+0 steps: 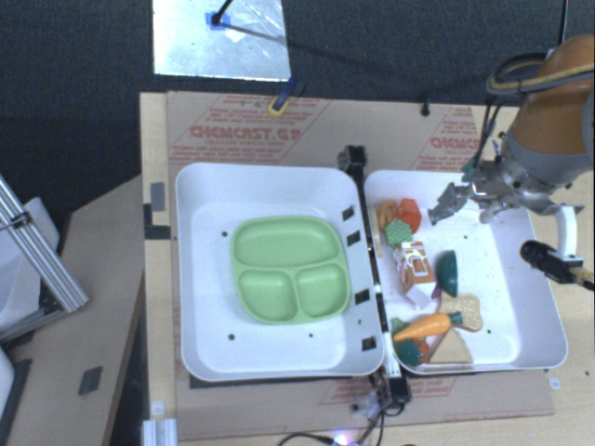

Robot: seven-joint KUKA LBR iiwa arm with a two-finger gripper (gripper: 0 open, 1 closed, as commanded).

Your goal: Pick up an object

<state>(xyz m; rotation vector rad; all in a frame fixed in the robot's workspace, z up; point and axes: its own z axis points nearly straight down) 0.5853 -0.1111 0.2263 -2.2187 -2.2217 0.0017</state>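
Observation:
Several toy food items lie in the left half of the right bin [535, 328]: a red-orange piece [408, 213], a small green piece [399, 233], a white and orange carton [415, 268], a dark green piece [448, 270], a carrot [424, 326] and a bread slice [465, 311]. My gripper [468, 208] hangs over the bin's upper middle, to the right of the red-orange piece. It is open, its fingers are spread, and nothing is between them.
The left bin [200, 203] holds a light green divided plate [286, 268]. A black divider [364, 249] with clips runs between the bins. A tan wedge [451, 349] lies at the right bin's front edge. A black part of the arm [548, 258] juts over the bin's right side.

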